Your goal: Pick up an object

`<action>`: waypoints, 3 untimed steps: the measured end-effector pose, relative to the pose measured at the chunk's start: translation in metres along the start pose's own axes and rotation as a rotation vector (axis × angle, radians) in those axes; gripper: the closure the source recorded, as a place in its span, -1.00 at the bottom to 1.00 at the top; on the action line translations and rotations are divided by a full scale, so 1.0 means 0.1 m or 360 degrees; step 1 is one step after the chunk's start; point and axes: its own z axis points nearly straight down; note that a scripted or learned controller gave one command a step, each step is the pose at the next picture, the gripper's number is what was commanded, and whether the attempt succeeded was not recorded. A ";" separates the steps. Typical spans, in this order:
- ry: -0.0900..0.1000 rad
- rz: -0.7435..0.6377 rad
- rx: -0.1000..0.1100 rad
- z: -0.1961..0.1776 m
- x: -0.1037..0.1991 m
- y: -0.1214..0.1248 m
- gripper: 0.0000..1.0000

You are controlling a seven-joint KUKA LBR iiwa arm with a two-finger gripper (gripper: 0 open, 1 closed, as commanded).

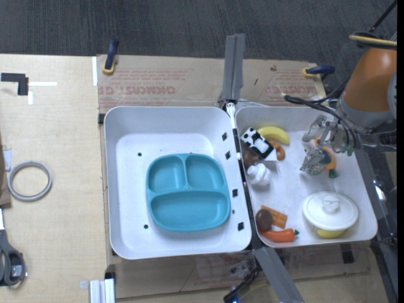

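Two white bins (120,188); one blue plate (187,192); one banana (273,134); one lidded bowl (329,211); perhaps six smaller toys (cluttered).

Bench (50,131): pale wood
On it: two white bins (126,188) — tape roll (28,180), scissors (11,265) at left

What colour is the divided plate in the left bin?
Teal blue; the divided plate shows clearly in the camera view.

Tape roll (29,180) and scissors (9,264) on the left bench
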 end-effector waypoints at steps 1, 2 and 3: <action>-0.0002 -0.0006 -0.0013 -0.10 -0.01 0.06 1.00; 0.0009 -0.0013 0.0003 0.02 0.93 0.12 1.00; 0.0009 -0.0012 0.0003 0.02 0.93 0.12 -1.00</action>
